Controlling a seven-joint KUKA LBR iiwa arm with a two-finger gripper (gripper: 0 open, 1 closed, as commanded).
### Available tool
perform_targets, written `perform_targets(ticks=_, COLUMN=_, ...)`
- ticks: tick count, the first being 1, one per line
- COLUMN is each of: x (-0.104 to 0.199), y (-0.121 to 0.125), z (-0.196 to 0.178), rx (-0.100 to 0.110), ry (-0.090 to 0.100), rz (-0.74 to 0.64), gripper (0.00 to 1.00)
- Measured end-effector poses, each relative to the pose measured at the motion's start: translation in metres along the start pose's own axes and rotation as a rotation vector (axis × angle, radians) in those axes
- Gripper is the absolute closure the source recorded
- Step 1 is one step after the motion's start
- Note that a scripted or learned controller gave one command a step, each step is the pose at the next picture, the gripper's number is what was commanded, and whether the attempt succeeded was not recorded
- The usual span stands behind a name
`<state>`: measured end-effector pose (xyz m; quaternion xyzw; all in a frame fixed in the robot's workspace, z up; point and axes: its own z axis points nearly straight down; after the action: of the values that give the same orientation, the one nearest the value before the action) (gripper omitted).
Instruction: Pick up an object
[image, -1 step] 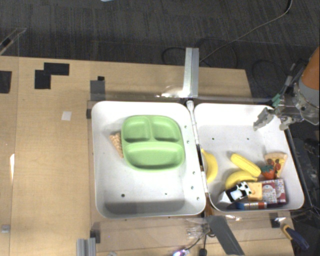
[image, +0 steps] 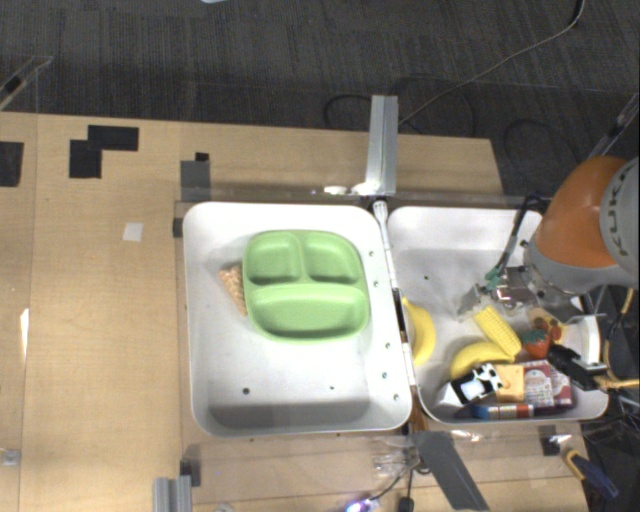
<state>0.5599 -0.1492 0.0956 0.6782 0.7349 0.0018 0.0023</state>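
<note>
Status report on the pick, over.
Pincer low over the right bin, nothing seen held. Corn cob just below it. Bananas and small toys crowd alongside.

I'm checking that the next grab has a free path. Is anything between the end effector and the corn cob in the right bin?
Nothing visible stands between them. The end effector sits just above and left of the corn cob, with bare bin floor between. A banana lies against the cob's lower side, away from the approach.
</note>
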Motion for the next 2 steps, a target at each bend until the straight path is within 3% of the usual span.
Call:
perform_targets(ticks=1, x=0.0, y=0.002, z=-0.011, rx=-0.005, ry=-0.001, rz=0.002, gripper=1.0)
perform_targets(ticks=2, x=0.025, y=-0.018, z=-0.022, rx=0.001, ry=0.001, rz=0.039, gripper=1.0)
